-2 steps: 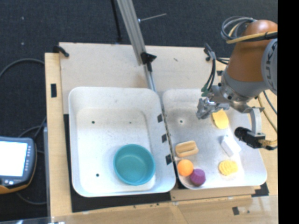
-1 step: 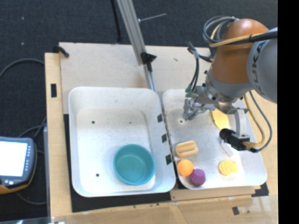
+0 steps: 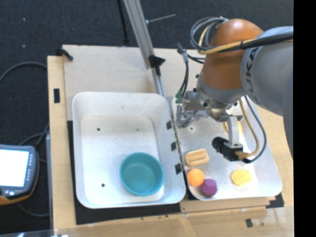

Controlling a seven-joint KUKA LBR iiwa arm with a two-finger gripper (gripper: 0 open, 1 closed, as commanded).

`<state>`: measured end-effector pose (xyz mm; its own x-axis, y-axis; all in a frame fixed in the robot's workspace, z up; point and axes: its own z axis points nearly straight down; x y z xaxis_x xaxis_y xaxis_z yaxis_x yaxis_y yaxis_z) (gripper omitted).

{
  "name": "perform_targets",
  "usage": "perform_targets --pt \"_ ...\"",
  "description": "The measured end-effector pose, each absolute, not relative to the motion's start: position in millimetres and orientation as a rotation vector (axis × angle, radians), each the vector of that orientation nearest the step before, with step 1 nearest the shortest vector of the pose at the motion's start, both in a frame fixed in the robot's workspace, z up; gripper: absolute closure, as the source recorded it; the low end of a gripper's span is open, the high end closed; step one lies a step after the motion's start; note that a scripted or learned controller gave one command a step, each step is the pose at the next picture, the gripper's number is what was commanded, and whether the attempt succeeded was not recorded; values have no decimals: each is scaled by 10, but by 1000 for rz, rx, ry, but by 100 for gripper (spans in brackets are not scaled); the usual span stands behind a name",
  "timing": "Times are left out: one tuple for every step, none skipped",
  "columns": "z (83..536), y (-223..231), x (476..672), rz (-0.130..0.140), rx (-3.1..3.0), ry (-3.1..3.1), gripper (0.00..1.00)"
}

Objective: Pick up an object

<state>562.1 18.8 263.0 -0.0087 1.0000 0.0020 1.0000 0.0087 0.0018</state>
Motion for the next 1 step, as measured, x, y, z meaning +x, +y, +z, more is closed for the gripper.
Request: perform_targets --pt "2464 708 5496 0 -2212 -2229 100"
